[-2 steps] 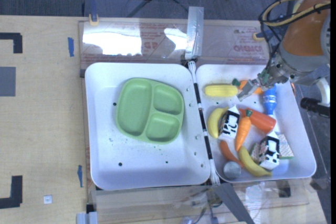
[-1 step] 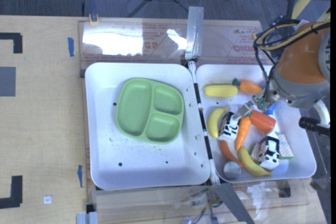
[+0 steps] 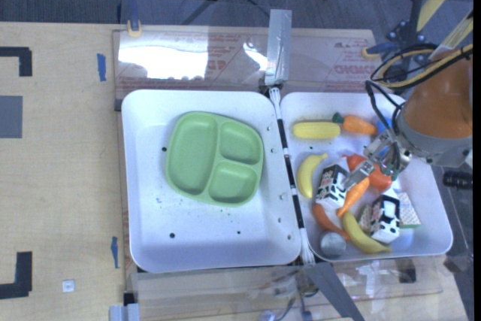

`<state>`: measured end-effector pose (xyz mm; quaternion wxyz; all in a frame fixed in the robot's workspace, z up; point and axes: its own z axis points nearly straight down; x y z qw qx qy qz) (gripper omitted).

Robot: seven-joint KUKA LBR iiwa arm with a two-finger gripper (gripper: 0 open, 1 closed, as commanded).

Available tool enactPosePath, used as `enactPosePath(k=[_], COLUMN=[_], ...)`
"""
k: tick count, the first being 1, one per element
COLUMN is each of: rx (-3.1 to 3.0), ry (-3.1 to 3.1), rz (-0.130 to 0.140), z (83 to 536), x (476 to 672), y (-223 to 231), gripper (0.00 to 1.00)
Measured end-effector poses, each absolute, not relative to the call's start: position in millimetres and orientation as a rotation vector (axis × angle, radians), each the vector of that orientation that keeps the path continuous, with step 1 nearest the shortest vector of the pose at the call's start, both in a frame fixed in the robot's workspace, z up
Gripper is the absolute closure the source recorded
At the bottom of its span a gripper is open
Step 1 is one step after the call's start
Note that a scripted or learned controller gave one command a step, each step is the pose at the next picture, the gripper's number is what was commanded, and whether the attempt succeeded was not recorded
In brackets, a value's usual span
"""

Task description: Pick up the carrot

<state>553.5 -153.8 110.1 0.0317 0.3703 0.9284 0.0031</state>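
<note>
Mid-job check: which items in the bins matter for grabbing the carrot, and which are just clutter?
Job:
carrot
claw
right bin

Clutter:
green plate in the left bin
bananas
corn
second carrot

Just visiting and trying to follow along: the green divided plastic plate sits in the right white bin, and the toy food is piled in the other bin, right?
Not quite. The camera view shows the green divided plastic plate in the left white bin. The toy food, such as the yellow plastic banana and the orange toy carrot, is piled in the right white bin, where the gripper reaches in.
</note>
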Motion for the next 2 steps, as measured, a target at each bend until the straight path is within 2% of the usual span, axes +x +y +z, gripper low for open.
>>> enactPosePath(k=[1, 2], rx=[0.959, 0.756], ry=[2.984, 3.042], rz=[0.002, 0.002], z=[148, 102], x=[595.5, 650.0], y=[-186, -193], gripper=[0.00, 0.00])
